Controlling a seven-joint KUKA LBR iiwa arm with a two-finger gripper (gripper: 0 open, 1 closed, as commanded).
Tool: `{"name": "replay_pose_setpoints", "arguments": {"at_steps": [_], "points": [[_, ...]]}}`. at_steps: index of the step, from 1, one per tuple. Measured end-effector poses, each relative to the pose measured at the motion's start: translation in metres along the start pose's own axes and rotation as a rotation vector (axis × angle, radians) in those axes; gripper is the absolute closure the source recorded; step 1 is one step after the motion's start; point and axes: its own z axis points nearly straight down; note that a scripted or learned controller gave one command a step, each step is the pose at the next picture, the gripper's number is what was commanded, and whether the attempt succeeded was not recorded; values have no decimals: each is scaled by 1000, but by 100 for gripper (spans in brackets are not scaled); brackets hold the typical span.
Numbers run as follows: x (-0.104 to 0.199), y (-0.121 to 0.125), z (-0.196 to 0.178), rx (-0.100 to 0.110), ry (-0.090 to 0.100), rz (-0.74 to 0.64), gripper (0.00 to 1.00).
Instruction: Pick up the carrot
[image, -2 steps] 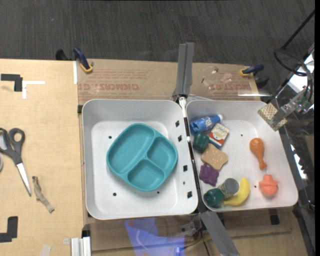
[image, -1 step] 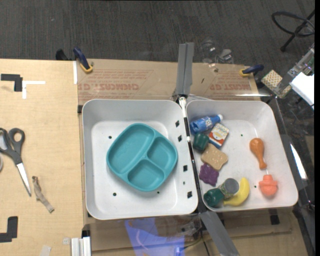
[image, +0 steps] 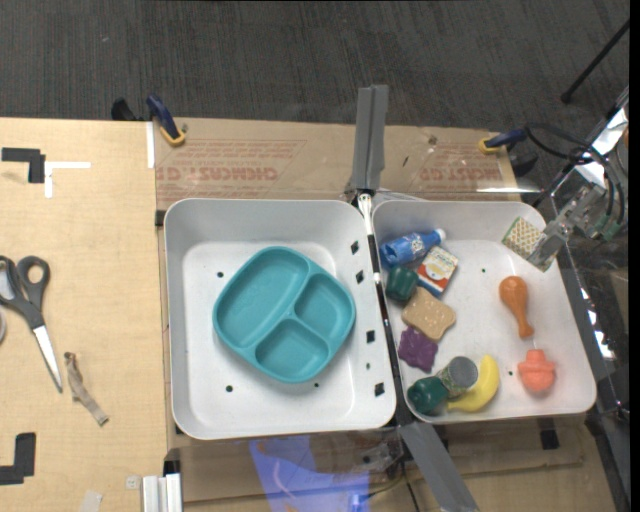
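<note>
Fingers of the gripper (image: 560, 228) blurred against bench clutter, arm (image: 612, 180) cut by the right edge.

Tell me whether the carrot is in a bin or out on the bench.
In. The carrot lies flat on the floor of the right bin, near its front right corner, beside the banana.

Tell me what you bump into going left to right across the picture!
Scissors → teal plate → blue bottle → banana → drumstick → robot hand.
</note>
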Motion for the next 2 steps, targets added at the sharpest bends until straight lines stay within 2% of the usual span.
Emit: {"name": "replay_pose_setpoints", "arguments": {"at_steps": [1, 2], "points": [[68, -62, -69, 0, 0, 64, 100], [26, -22, -58, -1, -2, -174, 100]]}}
